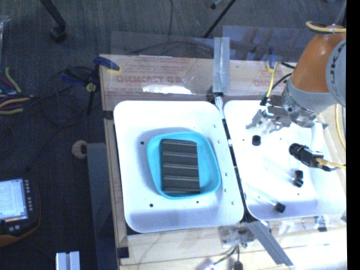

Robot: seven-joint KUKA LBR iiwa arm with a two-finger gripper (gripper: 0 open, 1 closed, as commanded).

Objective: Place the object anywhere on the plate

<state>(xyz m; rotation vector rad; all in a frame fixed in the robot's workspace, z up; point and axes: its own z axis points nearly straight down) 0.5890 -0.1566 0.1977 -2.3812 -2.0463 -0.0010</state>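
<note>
From above, at a slant: two white bins side by side on the counter (pixel 180 242), left bin (pixel 169 117) and right bin (pixel 264 179) touching along their inner rims

In the left bin, at its middle, a blue plate (pixel 210 162). Flat on the plate, a dark grey ribbed block (pixel 180 166), long side running 12 to 6 o'clock, ribs crosswise, well inside the plate's rim and filling most of its floor, with blue showing all round it

Over the right bin, toward 11 o'clock, the tool (pixel 269 121), hanging low above the white floor, well apart from the plate and the block. Nothing seen in its grasp; how wide it stands cannot be told from this angle. Behind it, toward 2 o'clock, the arm (pixel 318 66), orange band uppermost

On the right bin's floor, three small black bits: one (pixel 256 140) just at 7 o'clock of the tool, one (pixel 298 177) near the middle right, one (pixel 279 207) toward 6 o'clock by the rim
</note>
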